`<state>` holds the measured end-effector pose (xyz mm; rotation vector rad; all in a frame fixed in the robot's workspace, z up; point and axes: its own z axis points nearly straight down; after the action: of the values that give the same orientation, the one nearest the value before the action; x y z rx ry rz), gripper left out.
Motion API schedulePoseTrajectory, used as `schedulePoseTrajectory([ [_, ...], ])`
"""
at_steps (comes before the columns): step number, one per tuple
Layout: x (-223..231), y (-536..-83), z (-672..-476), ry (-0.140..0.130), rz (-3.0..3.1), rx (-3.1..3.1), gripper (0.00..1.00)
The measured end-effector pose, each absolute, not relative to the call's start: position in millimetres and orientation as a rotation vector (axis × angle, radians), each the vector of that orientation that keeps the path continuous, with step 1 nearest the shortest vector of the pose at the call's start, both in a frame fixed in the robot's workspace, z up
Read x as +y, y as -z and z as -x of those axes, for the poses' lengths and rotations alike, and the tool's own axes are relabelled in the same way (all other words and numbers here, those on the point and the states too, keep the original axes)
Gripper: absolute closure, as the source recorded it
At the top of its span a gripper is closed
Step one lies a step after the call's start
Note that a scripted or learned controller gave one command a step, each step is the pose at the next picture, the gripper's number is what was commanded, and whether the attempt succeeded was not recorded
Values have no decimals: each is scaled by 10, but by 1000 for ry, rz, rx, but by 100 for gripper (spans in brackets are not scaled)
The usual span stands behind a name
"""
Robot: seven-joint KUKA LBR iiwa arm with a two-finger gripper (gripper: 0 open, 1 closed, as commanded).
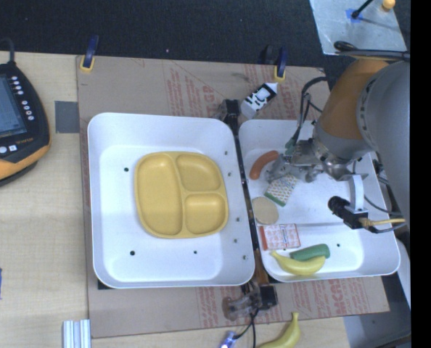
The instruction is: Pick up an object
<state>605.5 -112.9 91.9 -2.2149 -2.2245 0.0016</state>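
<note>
In the right bin (pixel 379 263), my gripper (pixel 286 170) hangs low over the upper left part. It sits just above a green-and-white patterned packet (pixel 280 191) and right beside an orange-red sausage (pixel 263 164). A round beige disc (pixel 265 210) lies below the packet. Further toward the front are a red-and-white packet (pixel 279 235), a yellow banana (pixel 297 265) and a green pickle (pixel 310 252). Nothing visibly hangs from the gripper.
The left bin (pixel 114 259) holds a yellow divided plate (pixel 181 194). A teach pendant (pixel 9 125) lies at the far left. A black-and-white object (pixel 259 98) sits behind the bins, and a second banana (pixel 285 333) lies in front of them. The arm's body (pixel 368 114) covers the right bin's far right corner.
</note>
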Motion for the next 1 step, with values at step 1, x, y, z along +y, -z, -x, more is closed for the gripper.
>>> schedulePoseTrajectory([
  [1,-1134,-1185,-6565,-1,2217,-2224,0],
])
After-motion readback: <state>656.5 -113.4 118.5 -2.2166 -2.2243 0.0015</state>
